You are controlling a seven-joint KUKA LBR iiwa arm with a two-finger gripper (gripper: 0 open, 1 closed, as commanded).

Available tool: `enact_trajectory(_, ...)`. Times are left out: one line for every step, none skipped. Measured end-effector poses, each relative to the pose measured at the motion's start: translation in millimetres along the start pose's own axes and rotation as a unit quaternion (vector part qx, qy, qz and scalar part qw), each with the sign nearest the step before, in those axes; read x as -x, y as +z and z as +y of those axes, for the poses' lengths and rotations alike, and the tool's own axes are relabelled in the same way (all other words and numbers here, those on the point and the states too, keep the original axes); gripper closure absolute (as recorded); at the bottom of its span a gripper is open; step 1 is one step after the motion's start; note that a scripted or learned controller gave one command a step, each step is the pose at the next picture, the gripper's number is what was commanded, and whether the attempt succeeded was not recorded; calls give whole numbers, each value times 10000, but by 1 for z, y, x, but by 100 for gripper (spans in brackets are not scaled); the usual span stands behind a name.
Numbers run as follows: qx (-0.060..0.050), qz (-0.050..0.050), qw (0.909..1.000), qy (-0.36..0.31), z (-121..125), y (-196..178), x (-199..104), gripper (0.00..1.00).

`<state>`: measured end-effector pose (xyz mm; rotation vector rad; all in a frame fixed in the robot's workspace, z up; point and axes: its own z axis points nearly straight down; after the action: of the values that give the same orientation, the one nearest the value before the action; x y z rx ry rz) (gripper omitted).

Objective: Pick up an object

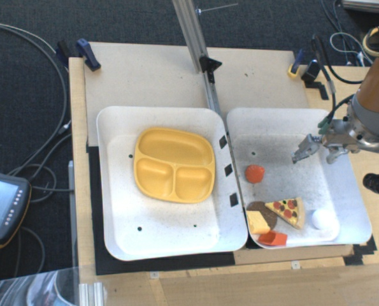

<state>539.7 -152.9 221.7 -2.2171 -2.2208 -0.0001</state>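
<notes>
Toys (right bin), yellow tray

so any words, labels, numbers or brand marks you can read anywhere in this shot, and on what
None can be read.
The yellow divided plate, the pizza slice toy and both white bins are unmarked.
The handheld screen at the left edge is too blurred to read.

**My arm and gripper**

My arm is a thick cylinder with an orange-brown band above a grey wrist collar. Below the collar, my gripper is grey metal with two slim fingers. A thin dark cable runs beside the wrist.
</notes>
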Motion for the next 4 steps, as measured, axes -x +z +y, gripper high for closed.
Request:
enact_trajectory(4, -1, 10000, 3, 0, 0, 0, 0)
enact_trajectory(-31, 4, 10000, 10, -1, 63, 1, 0)
enact_trajectory(-32, 4, 10000, 9, -2, 125, 7, 0)
enact_trajectory(-11, 2, 10000, 8, -3, 130, 6, 0)
